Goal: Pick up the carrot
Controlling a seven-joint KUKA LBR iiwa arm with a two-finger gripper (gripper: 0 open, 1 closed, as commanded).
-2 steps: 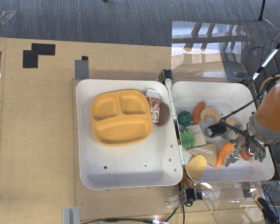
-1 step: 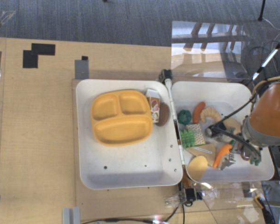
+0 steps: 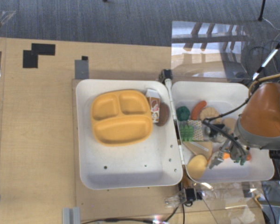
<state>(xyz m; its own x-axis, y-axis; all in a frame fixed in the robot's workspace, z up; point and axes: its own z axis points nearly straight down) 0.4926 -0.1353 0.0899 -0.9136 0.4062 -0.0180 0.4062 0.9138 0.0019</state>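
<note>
From my remote station, the left bin (image 3: 84, 139) held a yellow divided plate (image 3: 121, 116) with a small printed carton (image 3: 153, 107) and a brown round piece (image 3: 163, 114) just beside its right edge — none of it in play, and well clear of the arm.

The trouble lay in the right bin (image 3: 266, 171), which was crowded. A green leafy piece (image 3: 182, 112), a red-orange sausage-shaped item (image 3: 199, 108), a green waffled block (image 3: 186, 130) and a yellow lemon-like item (image 3: 197, 163) sat close together on its left side. The gripper (image 3: 222, 157) was low near the bin's front wall, and a small orange thing with a green end — I took it for the carrot (image 3: 235, 157) — lay right against it, on its right.

I judged the main risk to be a miss or a glancing nudge: the carrot was small and sat off to one side of the tool, so a closing move could push it away or catch a neighbour such as the pale wedge (image 3: 200, 146) nearby instead. The bin wall so close in front could also foul the tool.

Much was hard to read. The grey and orange arm (image 3: 263, 113) covered the bin's right half, cables crossed the tool, and I could not tell whether the gripper was apart or together, or whether the carrot was in it.
</note>
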